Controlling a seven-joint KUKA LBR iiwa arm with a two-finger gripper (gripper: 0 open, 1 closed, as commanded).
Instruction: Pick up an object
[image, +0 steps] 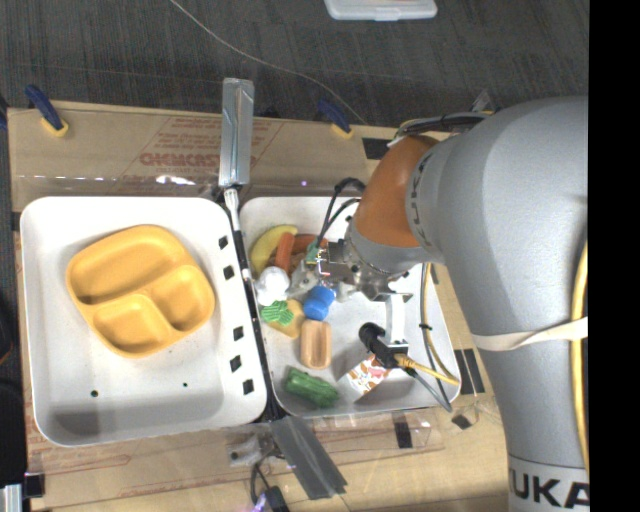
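The grey arm (520, 250), nearest the lens, covers the right bin's (440, 395) far side. Left of the gripper (325, 262) lies the yellow tray (140, 288), well apart in the other bin. Just beside it: banana (268, 243), white ball (271, 289), blue piece (319, 301). Nothing appears lifted; the pick is judged outstanding. Jaw state: cannot tell, the wrist hides it.
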